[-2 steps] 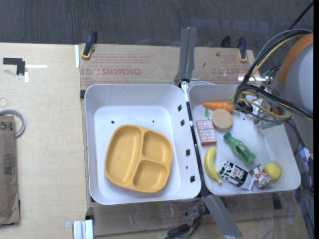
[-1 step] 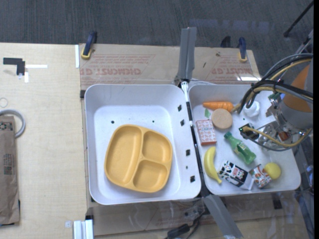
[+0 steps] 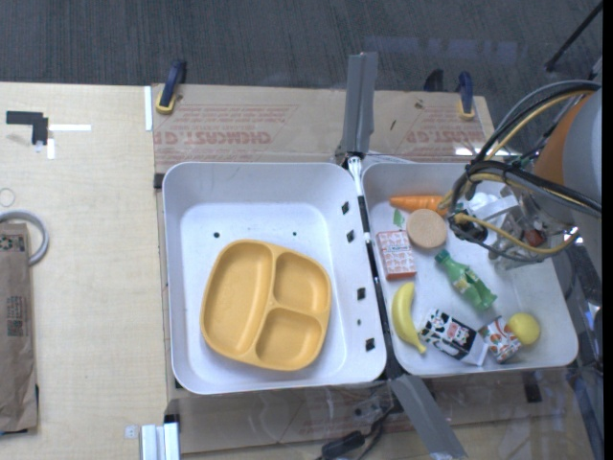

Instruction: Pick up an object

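Bench: two white bins side by side; I watch from above at a slant.
Left bin [image 3: 182, 257]: holds a yellow divided tray [image 3: 266, 305], lying flat, a little left of centre.
Right bin [image 3: 565, 348]: holds the candidates for picking.
Far row: a carrot [image 3: 418, 202] with a tan disc [image 3: 427, 229] touching it on the near side.
Middle: a red packet [image 3: 395, 254] by the left wall; a green bottle [image 3: 465, 278] lying tilted, right of it.
Near row: a banana [image 3: 406, 316], a black-and-white carton [image 3: 450, 334], a small printed pack [image 3: 500, 342] and a lemon [image 3: 523, 328], the last two touching.
Arm: enters from the right, cables looped over the far right corner of the bin.
Gripper [image 3: 525, 230]: low over the far right part of the bin, amid cables and white wrapping; I cannot tell how it is set, and I see nothing held.
Step in hand: I judge this the approach; no object is lifted.
Next move: I would pick one target, likely the bottle, the nearest object, centre over it, descend clear of neighbours, then close and lift.
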`<state>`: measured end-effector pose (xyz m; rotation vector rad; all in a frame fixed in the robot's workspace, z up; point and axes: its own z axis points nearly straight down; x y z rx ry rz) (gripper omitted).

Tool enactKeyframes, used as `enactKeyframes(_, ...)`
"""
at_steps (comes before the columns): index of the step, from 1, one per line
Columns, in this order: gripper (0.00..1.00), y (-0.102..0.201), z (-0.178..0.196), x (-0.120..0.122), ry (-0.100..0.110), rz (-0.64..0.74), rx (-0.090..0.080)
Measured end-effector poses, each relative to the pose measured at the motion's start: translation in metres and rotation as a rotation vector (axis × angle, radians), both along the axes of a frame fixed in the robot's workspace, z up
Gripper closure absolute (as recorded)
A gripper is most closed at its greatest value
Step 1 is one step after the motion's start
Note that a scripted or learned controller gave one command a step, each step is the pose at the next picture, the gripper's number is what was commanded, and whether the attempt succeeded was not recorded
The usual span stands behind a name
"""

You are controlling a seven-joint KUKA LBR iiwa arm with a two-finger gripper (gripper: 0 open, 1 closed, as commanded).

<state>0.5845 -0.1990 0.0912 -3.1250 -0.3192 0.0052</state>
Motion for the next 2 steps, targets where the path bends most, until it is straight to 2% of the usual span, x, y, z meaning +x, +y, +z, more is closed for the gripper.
enactKeyframes(1,1.00,0.007,0.000,0.016,-0.001,0.247,0.000)
enactKeyframes(2,1.00,-0.015,0.000,-0.042,0.000,0.147,0.001)
